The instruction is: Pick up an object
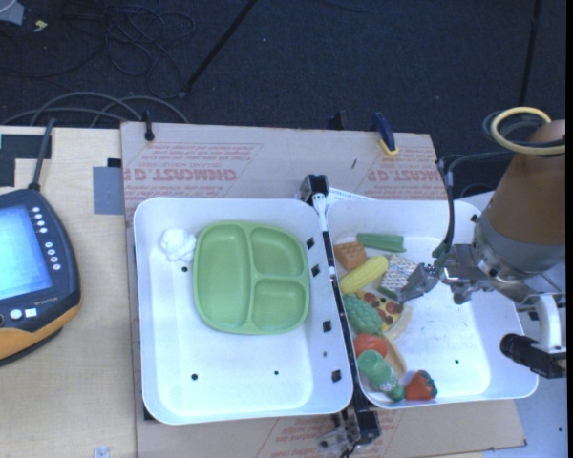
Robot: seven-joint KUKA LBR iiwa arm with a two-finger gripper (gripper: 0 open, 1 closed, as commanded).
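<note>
Because the toy food (377, 299) is heaped along the left side of the right bin (458, 351), the end effector (415, 282) is held low beside the heap; its opening cannot be told. A green divided plate (251, 278) lies in the left bin (229, 389).

A robotics lab: loose cables (124, 36) trail over dark carpet behind the bench, a handheld control pendant (19, 265) lies far from the gripper, and cardboard (267, 165) underlies the bins.
</note>
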